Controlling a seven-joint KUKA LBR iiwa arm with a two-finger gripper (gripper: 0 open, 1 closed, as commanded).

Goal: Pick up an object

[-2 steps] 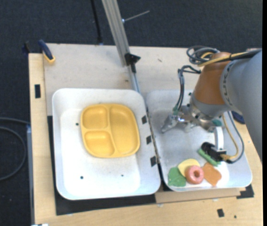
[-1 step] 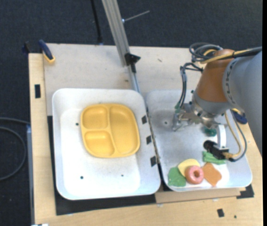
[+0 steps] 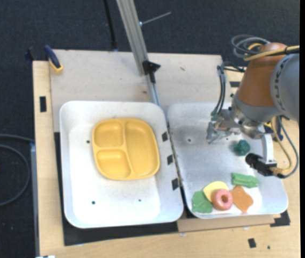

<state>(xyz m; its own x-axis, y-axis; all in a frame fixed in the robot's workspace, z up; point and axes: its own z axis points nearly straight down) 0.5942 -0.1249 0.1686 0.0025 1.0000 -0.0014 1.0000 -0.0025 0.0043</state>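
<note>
Leftward, left bin [image 3: 77, 198]: glossy yellow three-compartment plate [image 3: 125, 148], centred. Right bin [image 3: 195, 117]: small toys along the near edge — green piece [image 3: 201, 202], yellow disc [image 3: 215, 188], pink ring [image 3: 223, 199], orange piece [image 3: 242, 198], green bar [image 3: 245, 180]; teal ball [image 3: 242, 147] by the far-right side. Gripper [image 3: 215, 133] lowered mid-bin, state indiscernible.

I can read no words, labels, brand names, numbers or signs anywhere in my view of the bench.
</note>
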